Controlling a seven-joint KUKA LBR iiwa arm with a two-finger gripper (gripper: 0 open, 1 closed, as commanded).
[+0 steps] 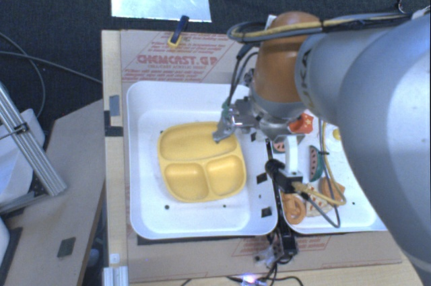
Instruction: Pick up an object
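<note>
Lying flat, pale yellow tray, 3 compartments, rounded corners

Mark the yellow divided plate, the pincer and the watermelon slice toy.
yellow divided plate (201,163), camera view, centre ridge.
pincer (225,131), camera view, at its tip.
watermelon slice toy (315,162), camera view, red face.

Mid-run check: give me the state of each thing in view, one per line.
Yellow divided tray: lying flat and right side up in the left bin, compartments bare.
End effector: low over the tray's upper right edge; grip unclear.
Small toys: piled loose in the right bin, partly hidden by the arm.
</note>
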